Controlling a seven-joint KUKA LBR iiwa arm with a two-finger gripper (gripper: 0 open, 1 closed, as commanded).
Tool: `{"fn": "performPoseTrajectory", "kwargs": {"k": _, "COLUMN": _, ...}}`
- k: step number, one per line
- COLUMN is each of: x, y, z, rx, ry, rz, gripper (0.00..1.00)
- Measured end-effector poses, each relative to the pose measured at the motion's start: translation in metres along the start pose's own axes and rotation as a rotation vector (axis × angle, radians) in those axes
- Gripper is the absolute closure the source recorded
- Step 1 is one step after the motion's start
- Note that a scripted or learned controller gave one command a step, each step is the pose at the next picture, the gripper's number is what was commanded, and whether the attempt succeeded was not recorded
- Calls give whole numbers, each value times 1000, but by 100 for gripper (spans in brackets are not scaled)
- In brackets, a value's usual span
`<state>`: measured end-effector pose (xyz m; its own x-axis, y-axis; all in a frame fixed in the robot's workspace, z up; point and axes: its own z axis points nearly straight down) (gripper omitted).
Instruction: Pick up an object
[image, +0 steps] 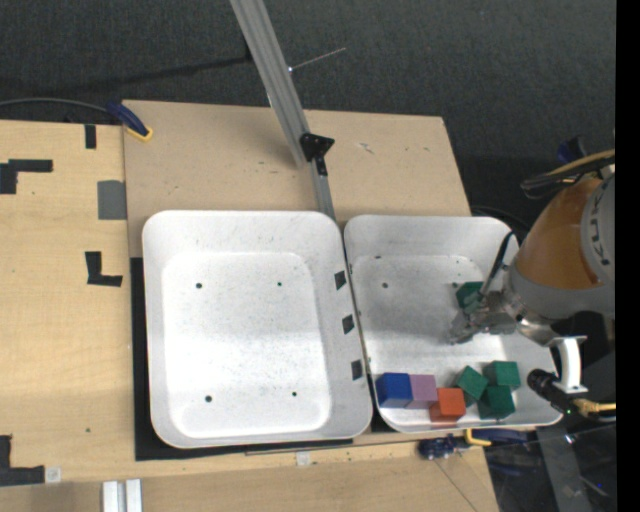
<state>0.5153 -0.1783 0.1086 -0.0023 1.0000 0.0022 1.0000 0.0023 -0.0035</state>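
My gripper (468, 322) is low inside the right bin (420, 240), near its right wall, and the grey arm with its orange band (565, 240) comes in from the right. A green block (467, 295) sits right at the gripper's far side, partly covered by it; I cannot tell whether it is touching or held. Along the bin's front edge lie a blue block (394, 388), a purple block (423, 388), an orange block (450, 402) and three green blocks (488, 388) in a cluster.
The left bin (240, 330) lies beside the right one, sharing a raised middle rim. A slanted metal rail (285, 90) crosses the bench behind the bins. Cables and a white fitting (568, 365) sit by the right bin's outer corner.
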Motion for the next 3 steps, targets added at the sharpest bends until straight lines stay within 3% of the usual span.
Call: {"fn": "performPoseTrajectory", "kwargs": {"k": 3, "x": 1, "y": -17, "z": -175, "rx": -9, "ry": -4, "rz": 0, "gripper": 100}}
